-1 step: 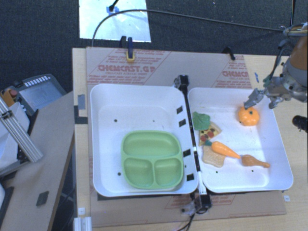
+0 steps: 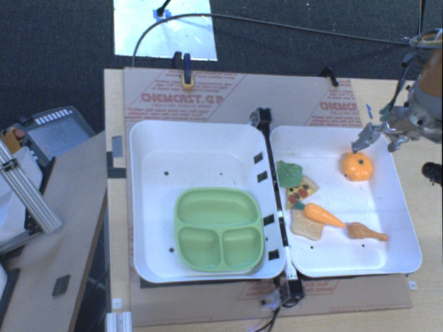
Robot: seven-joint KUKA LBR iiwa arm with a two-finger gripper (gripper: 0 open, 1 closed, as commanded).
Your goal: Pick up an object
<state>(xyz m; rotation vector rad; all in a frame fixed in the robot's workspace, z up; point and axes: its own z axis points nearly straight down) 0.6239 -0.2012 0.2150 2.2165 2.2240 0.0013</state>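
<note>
Nothing is picked up yet: the gripper [image 2: 379, 135] hangs at about two o'clock over the right bin [image 2: 405, 251], its fingers spread and holding nothing. The nearest object, an orange pumpkin [image 2: 357, 166], lies just below it at its seven o'clock. Descent, closing and lifting are, I judge, all left to do.

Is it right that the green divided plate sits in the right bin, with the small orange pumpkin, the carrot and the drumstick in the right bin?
Not quite. The camera view shows the green divided plate in the left bin. The pumpkin, carrot and drumstick are indeed in the right bin.
</note>
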